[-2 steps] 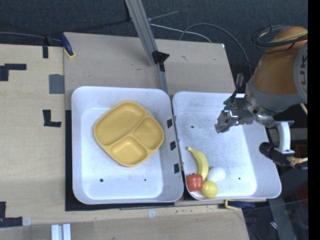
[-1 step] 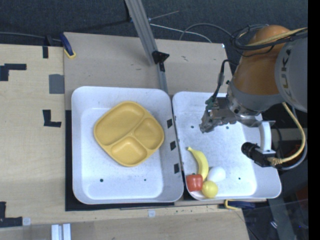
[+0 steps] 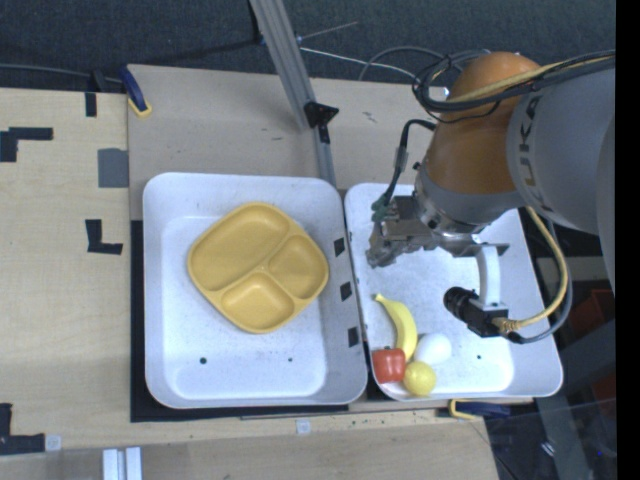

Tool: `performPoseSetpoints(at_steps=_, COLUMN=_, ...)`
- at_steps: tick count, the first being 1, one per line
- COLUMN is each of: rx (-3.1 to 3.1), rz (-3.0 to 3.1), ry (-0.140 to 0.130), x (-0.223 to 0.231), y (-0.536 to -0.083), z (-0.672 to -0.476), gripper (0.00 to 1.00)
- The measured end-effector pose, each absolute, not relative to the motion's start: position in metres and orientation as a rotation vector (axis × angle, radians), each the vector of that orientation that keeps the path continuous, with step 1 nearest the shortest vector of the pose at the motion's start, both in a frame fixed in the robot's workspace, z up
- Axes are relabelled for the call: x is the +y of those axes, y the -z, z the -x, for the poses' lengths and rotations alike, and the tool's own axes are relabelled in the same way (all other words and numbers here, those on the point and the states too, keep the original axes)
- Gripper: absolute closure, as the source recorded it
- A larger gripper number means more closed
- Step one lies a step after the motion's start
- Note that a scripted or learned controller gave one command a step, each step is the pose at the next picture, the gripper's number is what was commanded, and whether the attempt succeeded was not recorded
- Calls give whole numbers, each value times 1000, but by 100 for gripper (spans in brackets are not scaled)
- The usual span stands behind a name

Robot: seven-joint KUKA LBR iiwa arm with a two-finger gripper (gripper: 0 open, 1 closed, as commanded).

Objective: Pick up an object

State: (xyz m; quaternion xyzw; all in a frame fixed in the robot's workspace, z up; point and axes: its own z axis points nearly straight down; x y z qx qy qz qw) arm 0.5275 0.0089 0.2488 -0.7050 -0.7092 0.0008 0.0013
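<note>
grey metal two-finger gripper (image 3: 385, 251) low over right white bin (image 3: 530, 368), above curved yellow banana (image 3: 401, 324); grip state unclear, cannot tell; touches nothing visibly.

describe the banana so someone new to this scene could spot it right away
Look in the right-hand white bin, at its near left corner, below the gripper. The banana is the curved yellow piece there. Its neighbours are rounder: a red object, a white egg shape and a yellow ball.
</note>
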Motion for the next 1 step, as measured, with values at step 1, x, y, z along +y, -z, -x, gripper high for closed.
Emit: performPoseSetpoints(at_steps=1, rx=-2228, rz=2210, ry=-2, x=69, y=-247, z=-513, gripper=100)
